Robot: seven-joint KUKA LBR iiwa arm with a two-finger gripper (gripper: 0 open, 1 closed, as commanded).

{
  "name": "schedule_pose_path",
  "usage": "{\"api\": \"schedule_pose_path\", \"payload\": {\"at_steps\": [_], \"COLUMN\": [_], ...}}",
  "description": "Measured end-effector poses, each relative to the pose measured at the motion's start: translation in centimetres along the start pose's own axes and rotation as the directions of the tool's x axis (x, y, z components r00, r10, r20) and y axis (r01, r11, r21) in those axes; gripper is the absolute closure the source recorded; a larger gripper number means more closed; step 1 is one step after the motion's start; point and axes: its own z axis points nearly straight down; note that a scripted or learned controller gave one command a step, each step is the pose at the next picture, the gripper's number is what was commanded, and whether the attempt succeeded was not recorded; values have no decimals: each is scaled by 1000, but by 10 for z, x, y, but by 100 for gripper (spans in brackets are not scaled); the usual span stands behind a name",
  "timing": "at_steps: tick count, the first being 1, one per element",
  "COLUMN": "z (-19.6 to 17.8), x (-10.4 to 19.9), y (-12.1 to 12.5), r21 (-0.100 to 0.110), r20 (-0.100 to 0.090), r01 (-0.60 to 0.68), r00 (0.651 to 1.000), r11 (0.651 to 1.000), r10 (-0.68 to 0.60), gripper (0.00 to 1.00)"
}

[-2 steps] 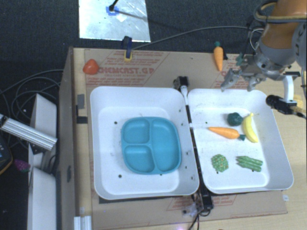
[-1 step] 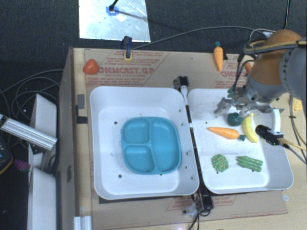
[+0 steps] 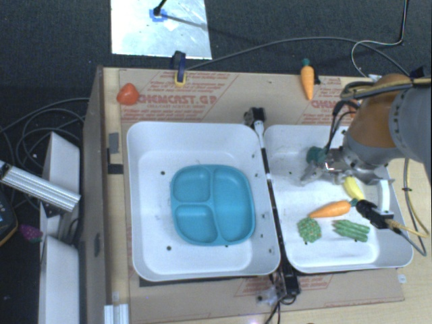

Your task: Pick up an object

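The right bin (image 3: pixel 290 147) holds an orange toy carrot (image 3: pixel 331 209), a green broccoli piece (image 3: pixel 309 229), a bunch of green beans (image 3: pixel 351 230) and a yellow piece (image 3: pixel 352 186) partly hidden under the arm. My gripper (image 3: pixel 314 172) hangs low over the bin's bare upper-left part, left of the yellow piece and above the carrot. Nothing shows held in it. A small teal part (image 3: pixel 314 155) sits right beside it.
The left bin (image 3: pixel 148 147) holds a blue divided plate (image 3: pixel 212 203). On the bench behind the bins lie a second carrot (image 3: pixel 308 79) and an orange-red round toy (image 3: pixel 127 94). A clamp (image 3: pixel 179 68) sits at the back edge. Cables run at the right.
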Motion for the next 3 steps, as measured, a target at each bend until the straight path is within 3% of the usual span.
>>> {"api": "schedule_pose_path", "payload": {"at_steps": [1,2,3], "z": [-2,-1,-1], "x": [-28,-63,-22], "y": [48,18,70], "r21": [-4,-3,-4], "r20": [1,-2,-1], "r01": [3,3,4], "r00": [1000,1000,1000], "r11": [1000,1000,1000], "r10": [-3,-3,-4], "gripper": [0,0,0]}}
